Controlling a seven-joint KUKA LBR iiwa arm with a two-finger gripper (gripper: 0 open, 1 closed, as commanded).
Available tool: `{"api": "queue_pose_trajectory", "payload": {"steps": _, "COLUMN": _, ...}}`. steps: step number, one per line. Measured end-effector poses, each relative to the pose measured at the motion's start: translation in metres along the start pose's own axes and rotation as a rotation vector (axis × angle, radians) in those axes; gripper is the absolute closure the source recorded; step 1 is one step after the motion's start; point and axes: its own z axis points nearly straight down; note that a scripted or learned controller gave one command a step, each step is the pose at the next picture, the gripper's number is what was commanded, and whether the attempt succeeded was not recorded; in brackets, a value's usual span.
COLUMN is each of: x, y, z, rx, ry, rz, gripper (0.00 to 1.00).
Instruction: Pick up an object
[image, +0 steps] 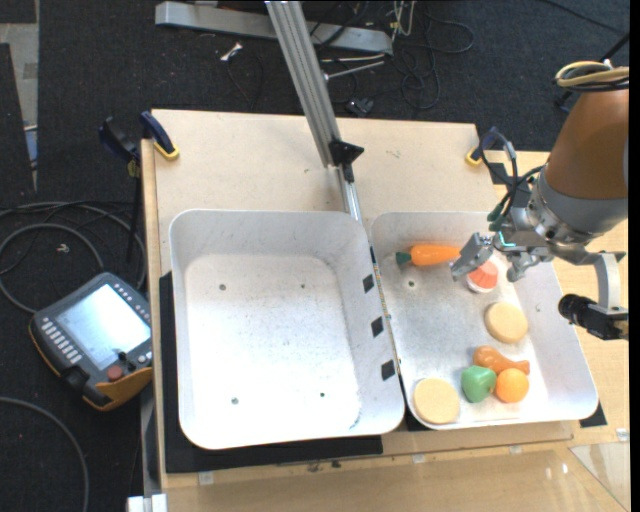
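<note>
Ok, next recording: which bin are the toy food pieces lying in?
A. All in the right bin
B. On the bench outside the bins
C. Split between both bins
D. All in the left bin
A. The carrot, the two pale round pieces, the green piece and the orange ball all lie in the right bin, where the tool hangs.
</note>
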Motion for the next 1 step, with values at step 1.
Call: {"api": "queue_pose_trajectory", "payload": {"steps": 1, "x": -0.0001, "y": 0.0008, "z": -0.0023, "rx": -0.004, "ry": -0.001, "rz": 0.001, "gripper": 0.0}}
